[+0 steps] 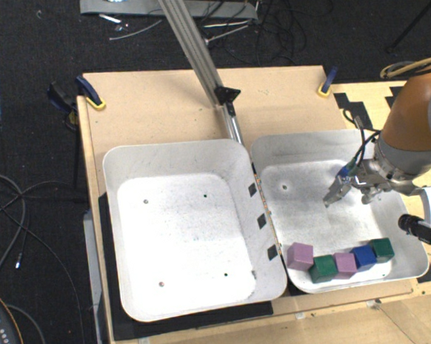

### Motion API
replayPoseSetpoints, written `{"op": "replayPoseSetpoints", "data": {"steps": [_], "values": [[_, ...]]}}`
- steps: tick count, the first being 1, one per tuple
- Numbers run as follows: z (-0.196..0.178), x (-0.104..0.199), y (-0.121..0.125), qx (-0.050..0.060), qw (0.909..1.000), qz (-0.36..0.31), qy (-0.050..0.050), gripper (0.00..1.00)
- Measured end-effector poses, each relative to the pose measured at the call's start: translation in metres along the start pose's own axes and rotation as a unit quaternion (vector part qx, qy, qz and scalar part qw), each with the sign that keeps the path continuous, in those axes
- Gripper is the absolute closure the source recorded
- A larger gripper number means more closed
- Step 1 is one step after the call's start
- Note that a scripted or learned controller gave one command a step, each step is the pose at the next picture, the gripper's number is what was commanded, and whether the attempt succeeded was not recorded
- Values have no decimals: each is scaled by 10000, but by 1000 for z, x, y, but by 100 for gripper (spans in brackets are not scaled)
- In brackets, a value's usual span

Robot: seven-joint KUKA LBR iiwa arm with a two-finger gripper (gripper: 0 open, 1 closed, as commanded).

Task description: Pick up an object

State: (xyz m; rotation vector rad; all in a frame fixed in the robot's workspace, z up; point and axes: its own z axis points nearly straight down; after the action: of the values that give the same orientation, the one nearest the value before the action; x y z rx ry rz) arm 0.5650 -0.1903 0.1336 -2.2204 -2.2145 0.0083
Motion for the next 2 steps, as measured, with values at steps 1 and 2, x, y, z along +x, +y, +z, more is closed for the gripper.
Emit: {"op": "replayPoseSetpoints", "data": {"steps": [1, 2], "values": [[40, -17, 56, -51, 10000, -31, -10, 0], [-9, -32, 70, -76, 10000, -27, -20, 0]]}}
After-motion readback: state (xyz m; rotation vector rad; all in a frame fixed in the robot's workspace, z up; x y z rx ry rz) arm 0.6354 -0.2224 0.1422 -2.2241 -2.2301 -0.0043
